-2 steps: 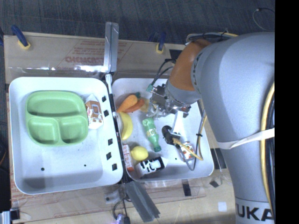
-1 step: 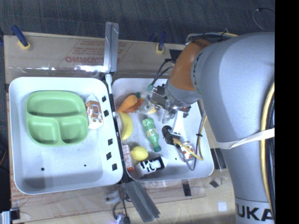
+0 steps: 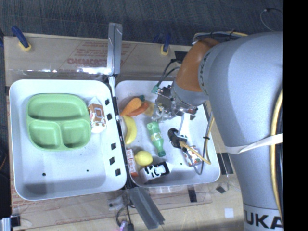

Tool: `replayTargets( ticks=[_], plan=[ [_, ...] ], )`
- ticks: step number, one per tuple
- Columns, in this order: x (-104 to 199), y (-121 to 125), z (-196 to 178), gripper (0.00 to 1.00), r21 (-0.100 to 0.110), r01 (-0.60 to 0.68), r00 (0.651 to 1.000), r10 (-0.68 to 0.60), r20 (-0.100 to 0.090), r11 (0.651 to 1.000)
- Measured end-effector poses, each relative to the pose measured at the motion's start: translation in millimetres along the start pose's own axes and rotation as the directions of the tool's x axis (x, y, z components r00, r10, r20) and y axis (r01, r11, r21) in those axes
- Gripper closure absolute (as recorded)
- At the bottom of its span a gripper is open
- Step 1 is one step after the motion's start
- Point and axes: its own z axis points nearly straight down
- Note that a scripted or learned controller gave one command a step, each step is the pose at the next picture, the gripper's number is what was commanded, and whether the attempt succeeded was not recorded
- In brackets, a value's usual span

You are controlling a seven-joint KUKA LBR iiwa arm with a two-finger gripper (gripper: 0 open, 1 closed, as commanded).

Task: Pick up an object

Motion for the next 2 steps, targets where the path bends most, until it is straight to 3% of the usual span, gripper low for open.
replayTargets(
  ticks=[1,2],
  plan=[
    [0,0,0,0.0,0.0,0.0,1.0,0.0,0.0,1.0],
    [-17,-33,19,0.0,-0.001,-0.181,0.983,0.181,0.0,0.983]
  ],
)
